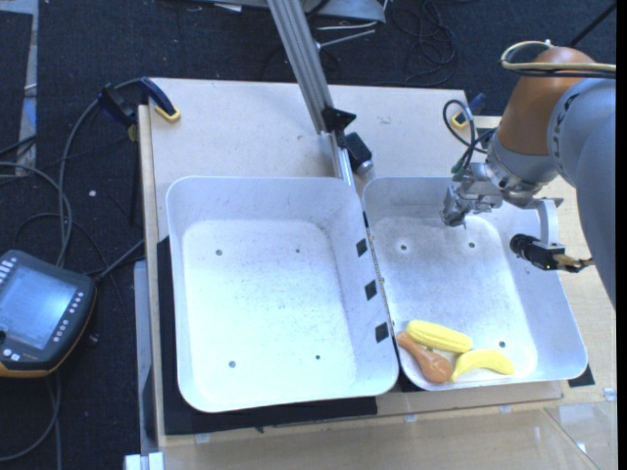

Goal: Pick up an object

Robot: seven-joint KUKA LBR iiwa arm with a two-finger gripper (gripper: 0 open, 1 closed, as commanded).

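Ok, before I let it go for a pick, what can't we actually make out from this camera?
- Gripper: small and dark against the right bin; open or shut cannot be told.
- Orange object: its upper end is covered by the corn cob.
- Yellow banana: touches the orange object; overlap unclear.
- Arm: cut off by the right edge.

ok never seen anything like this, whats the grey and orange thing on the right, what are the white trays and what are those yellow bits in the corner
It is a robot arm, seen by one camera fixed above a bench and looking down at a slant. The arm reaches in from the right; at its tip is a small two-finger gripper, hanging over the far part of the right bin. I cannot tell whether it is open or shut. The two shallow white trays are bins; the left bin lies beside it. In the right bin's near corner lie three small things: a yellow corn-like piece, a yellow banana-like piece and an orange piece. Nothing is held.
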